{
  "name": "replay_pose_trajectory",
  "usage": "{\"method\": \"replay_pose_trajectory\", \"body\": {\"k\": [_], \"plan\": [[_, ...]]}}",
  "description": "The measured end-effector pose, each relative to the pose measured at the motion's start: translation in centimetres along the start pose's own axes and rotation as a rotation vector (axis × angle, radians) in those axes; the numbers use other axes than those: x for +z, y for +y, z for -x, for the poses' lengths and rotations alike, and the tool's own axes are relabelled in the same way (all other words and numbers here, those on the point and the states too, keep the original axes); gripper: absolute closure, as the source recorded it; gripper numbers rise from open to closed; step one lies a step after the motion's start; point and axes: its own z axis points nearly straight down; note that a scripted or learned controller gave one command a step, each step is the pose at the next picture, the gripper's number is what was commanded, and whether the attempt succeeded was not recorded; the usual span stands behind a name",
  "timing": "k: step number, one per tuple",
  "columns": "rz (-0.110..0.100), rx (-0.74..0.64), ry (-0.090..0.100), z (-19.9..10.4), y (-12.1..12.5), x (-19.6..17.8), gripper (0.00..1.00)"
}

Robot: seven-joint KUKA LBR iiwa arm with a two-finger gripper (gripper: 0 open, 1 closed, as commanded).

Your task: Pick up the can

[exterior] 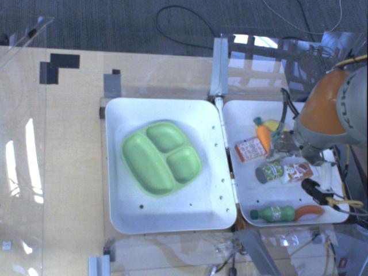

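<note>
Arm over the right bin – going for the can

The can [269, 172] lies on its side just under the gripper [283, 147] – I cannot tell if the jaws are spread. A carrot [263, 134] sits beside them.

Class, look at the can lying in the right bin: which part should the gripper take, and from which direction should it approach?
The can lies on its side, so I'd grip across its round body near the middle, coming straight down from above. A small carton sits tight against its right end, so closing across the long sides looks safer than over the ends.
</note>
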Motion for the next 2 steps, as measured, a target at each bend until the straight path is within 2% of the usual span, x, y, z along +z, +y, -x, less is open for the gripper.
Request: {"method": "replay_pose_trajectory", "body": {"k": [1, 2], "plan": [[0.0, 0.0, 0.0, 0.0, 0.0, 0.0, 0.0], [-0.005, -0.14, 0.0, -3.2, -2.1, 1.2, 0.0]]}}
